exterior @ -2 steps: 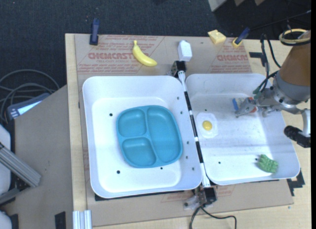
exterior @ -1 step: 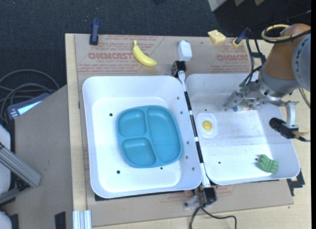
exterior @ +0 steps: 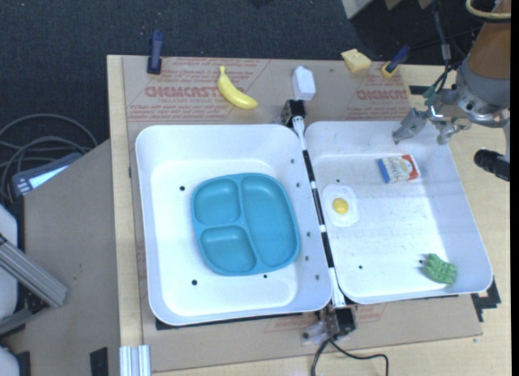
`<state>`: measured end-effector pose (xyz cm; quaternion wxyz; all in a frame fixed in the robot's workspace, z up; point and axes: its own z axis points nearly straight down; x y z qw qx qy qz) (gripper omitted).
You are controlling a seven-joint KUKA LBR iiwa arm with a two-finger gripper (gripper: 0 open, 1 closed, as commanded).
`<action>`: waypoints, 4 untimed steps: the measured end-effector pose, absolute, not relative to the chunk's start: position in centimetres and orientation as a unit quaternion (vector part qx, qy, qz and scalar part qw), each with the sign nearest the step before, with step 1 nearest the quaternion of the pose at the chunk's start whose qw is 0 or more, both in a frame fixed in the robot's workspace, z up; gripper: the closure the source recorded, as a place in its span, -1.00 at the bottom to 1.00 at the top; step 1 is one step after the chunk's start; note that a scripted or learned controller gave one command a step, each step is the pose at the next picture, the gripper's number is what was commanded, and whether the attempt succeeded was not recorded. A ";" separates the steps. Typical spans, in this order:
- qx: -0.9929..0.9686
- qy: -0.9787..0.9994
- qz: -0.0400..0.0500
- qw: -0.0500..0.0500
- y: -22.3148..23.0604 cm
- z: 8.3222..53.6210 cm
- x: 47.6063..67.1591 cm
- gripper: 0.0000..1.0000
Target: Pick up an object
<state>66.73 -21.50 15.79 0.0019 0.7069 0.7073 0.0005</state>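
Two white bins are seen: the left bin [exterior: 154,204] w/ 1 blue divided plate [exterior: 243,223], the right bin [exterior: 462,212] w/ 1 fried egg [exterior: 341,206] at 9 o'clock, 1 small box [exterior: 398,169] at 12, 1 green item [exterior: 439,269] at 5, while the gripper [exterior: 428,127] is hung spread wide, nothing held, at the 1 o'clock rim.

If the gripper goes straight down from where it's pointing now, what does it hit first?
Probably the bare floor of the right bin near its far edge. The gripper hangs up-view of the small carton, so it likely misses it, though depth is hard to judge.
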 end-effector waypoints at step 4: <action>0.707 0.707 0.001 0.002 -17.9 14.6 64.3 -1.00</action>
